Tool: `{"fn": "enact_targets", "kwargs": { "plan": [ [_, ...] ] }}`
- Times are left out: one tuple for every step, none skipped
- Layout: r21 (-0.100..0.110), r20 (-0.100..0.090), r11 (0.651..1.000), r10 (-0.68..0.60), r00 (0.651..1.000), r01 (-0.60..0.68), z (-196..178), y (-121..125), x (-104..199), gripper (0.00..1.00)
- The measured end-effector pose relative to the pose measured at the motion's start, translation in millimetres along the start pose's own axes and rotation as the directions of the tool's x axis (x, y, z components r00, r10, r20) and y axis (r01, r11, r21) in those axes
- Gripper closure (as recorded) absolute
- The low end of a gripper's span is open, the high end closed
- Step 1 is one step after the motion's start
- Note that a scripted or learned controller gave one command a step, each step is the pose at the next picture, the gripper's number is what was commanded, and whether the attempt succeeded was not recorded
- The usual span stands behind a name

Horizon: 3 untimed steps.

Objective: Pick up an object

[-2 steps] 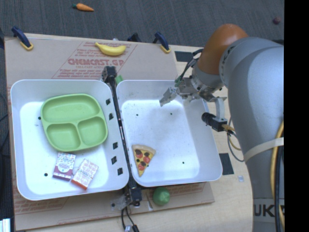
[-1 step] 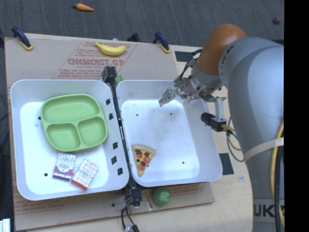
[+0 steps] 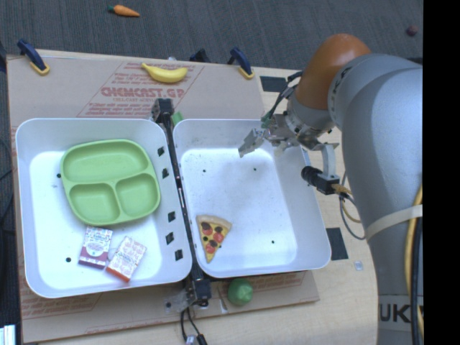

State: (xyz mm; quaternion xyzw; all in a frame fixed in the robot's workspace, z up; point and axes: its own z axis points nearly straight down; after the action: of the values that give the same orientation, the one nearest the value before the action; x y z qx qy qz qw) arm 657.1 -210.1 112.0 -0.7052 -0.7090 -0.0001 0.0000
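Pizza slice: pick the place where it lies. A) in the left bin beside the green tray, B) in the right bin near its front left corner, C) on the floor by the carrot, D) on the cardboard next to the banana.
B: the pizza slice lies on the floor of the right bin, near its front left corner, close to the divider between the bins.

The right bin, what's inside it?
The right bin holds a toy pizza slice near its front left corner. The end effector hangs over its back edge, and the arm covers part of the bin's right rim.
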Motion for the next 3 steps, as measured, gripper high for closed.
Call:
{"fn": "enact_targets", "kwargs": {
  "plan": [
    [0.002, -0.002, 1.0, -0.002, 1.0, 0.002, 8.4, -0.2, 0.3, 0.0],
    [0.004, -0.001, 1.0, -0.001, 1.0, 0.001, 11.9, -0.5, 17.9, 0.0],
    [0.001, -0.001, 1.0, 0.002, 1.0, -0.002, -6.6, -0.2, -0.4, 0.0]
  ]
}}
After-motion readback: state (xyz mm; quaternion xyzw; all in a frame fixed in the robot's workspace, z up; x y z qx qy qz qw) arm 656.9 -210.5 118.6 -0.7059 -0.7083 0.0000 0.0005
